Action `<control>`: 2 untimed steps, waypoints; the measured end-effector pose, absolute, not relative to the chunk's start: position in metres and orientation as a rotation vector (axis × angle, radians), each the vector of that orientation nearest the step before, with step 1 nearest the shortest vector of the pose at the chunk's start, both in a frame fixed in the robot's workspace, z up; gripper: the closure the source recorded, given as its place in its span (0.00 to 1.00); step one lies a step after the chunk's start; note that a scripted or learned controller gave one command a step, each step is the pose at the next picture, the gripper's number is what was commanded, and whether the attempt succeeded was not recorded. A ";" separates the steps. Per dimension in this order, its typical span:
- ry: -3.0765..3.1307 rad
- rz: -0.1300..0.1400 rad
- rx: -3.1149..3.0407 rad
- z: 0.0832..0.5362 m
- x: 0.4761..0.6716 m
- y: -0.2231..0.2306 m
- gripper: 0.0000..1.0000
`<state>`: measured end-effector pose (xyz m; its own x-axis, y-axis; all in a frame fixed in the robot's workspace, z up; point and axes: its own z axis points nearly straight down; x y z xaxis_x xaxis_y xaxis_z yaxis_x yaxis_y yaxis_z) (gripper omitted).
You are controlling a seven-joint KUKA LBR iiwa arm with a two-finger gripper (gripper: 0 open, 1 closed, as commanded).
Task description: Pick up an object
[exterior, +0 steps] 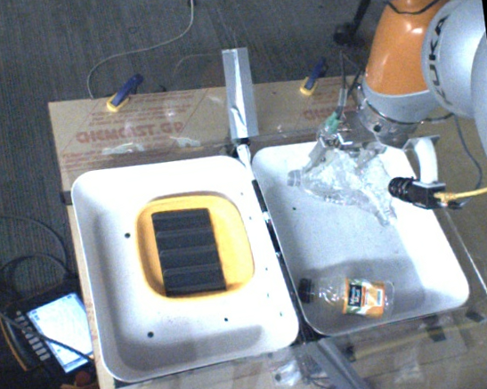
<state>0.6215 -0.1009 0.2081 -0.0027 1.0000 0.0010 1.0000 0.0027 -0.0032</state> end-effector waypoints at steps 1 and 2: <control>-2.319 0.004 -2.118 0.229 0.574 -0.128 0.00; -2.164 0.002 -2.278 0.290 0.540 -0.153 0.00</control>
<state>0.5399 -0.1526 0.2900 0.0514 0.9987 -0.0014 0.9987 -0.0514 -0.0007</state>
